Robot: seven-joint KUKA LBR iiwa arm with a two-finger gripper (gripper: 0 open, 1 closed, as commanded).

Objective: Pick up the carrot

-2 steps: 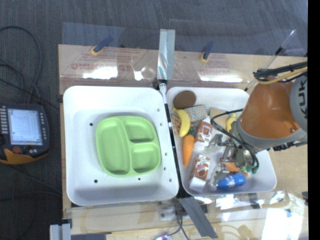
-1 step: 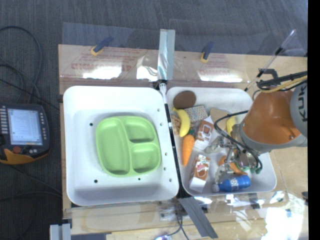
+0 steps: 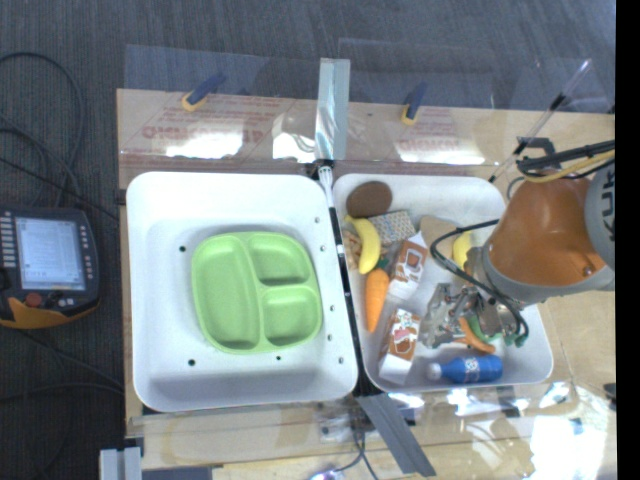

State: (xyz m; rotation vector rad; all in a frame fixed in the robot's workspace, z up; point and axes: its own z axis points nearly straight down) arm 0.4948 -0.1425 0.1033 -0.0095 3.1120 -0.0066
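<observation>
The carrot (image 3: pixel 375 299) lies lengthwise in the right bin (image 3: pixel 525 363), close to its left wall, thick end toward the banana (image 3: pixel 362 245). My gripper (image 3: pixel 455 318) hangs low over the middle of the same bin, to the right of the carrot and apart from it, with a small carton between them. The arm's orange band (image 3: pixel 540 233) sits above it and hides part of the bin's right side. A small orange piece (image 3: pixel 479 341) shows just beneath the gripper; I cannot tell what it is.
The right bin is crowded: a brown round item (image 3: pixel 370 198) at the back, two snack cartons (image 3: pixel 405 263) (image 3: pixel 400 340), a blue bottle (image 3: pixel 468 369) at the front. The left bin (image 3: pixel 160 358) bears a green divided plate (image 3: pixel 256 290). A pendant (image 3: pixel 45 263) lies far left.
</observation>
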